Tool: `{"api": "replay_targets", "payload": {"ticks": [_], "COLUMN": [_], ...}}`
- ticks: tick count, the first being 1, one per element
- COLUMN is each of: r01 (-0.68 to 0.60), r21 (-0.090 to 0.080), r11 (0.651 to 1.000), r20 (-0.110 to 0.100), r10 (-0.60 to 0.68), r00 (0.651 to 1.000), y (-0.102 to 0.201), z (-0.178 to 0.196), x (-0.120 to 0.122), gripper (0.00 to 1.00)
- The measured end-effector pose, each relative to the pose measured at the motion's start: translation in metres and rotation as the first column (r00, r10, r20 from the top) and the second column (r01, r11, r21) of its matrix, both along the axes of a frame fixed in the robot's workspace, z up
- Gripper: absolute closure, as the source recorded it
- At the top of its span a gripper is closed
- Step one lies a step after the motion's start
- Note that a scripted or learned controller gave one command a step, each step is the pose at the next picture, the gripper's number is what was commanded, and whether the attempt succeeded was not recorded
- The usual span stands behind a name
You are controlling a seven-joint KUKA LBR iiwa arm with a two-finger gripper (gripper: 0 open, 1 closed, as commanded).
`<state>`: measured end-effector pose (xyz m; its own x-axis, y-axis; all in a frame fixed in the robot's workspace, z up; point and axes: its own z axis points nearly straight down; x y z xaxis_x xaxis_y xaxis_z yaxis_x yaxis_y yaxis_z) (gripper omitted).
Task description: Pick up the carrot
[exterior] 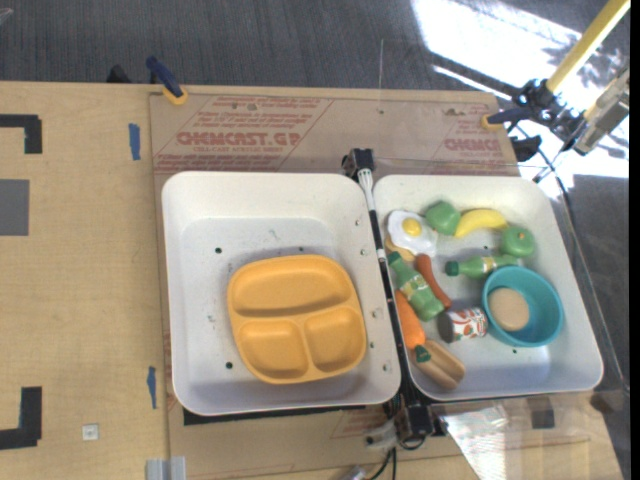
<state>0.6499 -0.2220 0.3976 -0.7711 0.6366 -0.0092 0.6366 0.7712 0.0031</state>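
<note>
I cannot tell the gripper's state from my feed, so I go straight to the bins.

The carrot [410, 328] lies in the right bin [575, 363], close along its left wall and towards the front-left corner. It runs lengthways, with its green end pointing at the front. Nothing grips it. A tan bread roll [442, 367] touches its front end. A small red and white can [466, 323] lies on its side just to the carrot's right. A green bottle [421, 290] lies slanted just behind the carrot, with a reddish sausage [428, 268] against it.

Further back, a fried egg [409, 231] sits near the back-left corner. A green pepper [441, 216] and a banana [481, 221] are beside it along the back wall. A second green vegetable [517, 241] is nearer the right wall, and a small green and yellow bottle [471, 266] lies in front of it. A teal bowl [545, 313] stands by the right wall and holds a round tan piece [509, 309].

The left bin [195, 268] carries a yellow divided plate [297, 316] near its middle. Both bins rest on a cardboard sheet [260, 133] on the worktop [70, 268].
</note>
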Motion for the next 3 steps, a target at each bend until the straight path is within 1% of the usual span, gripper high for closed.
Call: {"api": "replay_targets", "payload": {"ticks": [1, 2, 3], "r01": [0.225, 0.429, 0.427], "r21": [0.0, 0.003, 0.002], "r11": [0.974, 0.903, 0.904], "r20": [0.006, -0.009, 0.005], "r10": [-0.225, -0.429, -0.427], "r00": [0.974, 0.903, 0.904], "y": [-0.002, 0.022, 0.022], "z": [0.058, 0.023, 0.038], "x": [-0.015, 0.001, 0.002], "gripper": [0.0, 0.0, 1.0]}}
